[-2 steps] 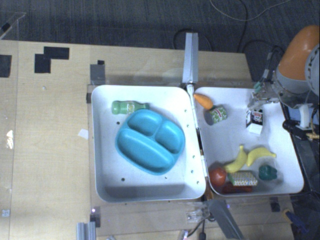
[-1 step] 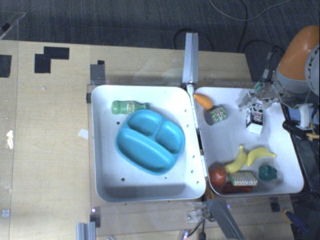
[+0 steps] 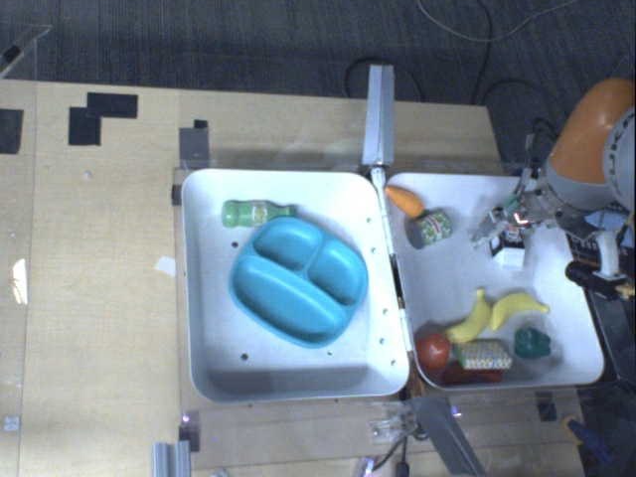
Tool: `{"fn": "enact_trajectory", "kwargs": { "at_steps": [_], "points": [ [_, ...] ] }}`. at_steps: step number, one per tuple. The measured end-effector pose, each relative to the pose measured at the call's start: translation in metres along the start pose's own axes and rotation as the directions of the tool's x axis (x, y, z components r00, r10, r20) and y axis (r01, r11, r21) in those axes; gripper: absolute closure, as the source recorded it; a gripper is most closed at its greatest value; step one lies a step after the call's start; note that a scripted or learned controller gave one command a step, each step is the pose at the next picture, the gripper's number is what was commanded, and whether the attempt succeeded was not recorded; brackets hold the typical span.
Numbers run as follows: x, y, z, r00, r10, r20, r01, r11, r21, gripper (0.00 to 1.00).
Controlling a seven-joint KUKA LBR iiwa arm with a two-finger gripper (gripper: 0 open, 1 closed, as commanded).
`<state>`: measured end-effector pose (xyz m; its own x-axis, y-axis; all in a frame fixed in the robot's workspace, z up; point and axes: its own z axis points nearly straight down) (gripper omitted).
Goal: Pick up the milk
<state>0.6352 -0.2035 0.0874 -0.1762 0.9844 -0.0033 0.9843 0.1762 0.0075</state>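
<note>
The left bin (image 3: 199, 366) holds a blue plate (image 3: 298, 279) and green bottle (image 3: 253, 213). The right bin (image 3: 576, 366) holds bananas (image 3: 497, 314), carrot (image 3: 403, 200), can (image 3: 432, 228) and the gripper (image 3: 502, 229), its grip unclear.

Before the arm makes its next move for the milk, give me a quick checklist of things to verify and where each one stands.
1. Claw over the right white bin: ok.
2. Milk identified: cannot tell; a small white object by the claw is too small to read.
3. Claw holding something: cannot tell.
4. Green can apart from the claw: ok.
5. Yellow bananas apart from the claw: ok.
</note>
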Motion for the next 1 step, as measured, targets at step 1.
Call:
{"fn": "enact_trajectory", "kwargs": {
  "at_steps": [1],
  "points": [
    [0.0000,0.0042,-0.0154,1.000,-0.004,0.005,0.004,1.000,-0.011,1.00]
  ]
}}
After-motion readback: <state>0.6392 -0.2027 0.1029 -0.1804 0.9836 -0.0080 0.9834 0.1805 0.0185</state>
